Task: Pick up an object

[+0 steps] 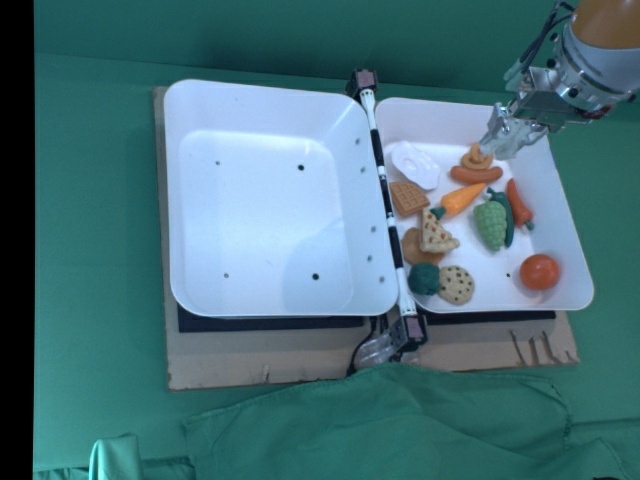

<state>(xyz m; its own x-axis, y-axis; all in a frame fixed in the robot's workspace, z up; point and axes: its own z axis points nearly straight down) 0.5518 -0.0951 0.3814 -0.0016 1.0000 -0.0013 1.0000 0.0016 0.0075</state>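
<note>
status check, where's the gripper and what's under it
Gripper low over right bin, far corner. Small orange toy beside it, nothing visibly held. Sausage crowds close.

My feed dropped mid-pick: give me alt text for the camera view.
The gripper hangs over the far edge of the right bin, above an orange toy among toy foods, including a carrot, grapes and a cookie. The left bin sits beside it.

The left bin point(265, 208) lies wholly open to a reach, while the right bin point(565, 258) is crowded with toy food point(470, 203) packed close, leaving bare floor only along its far edge and near-right side.
</note>
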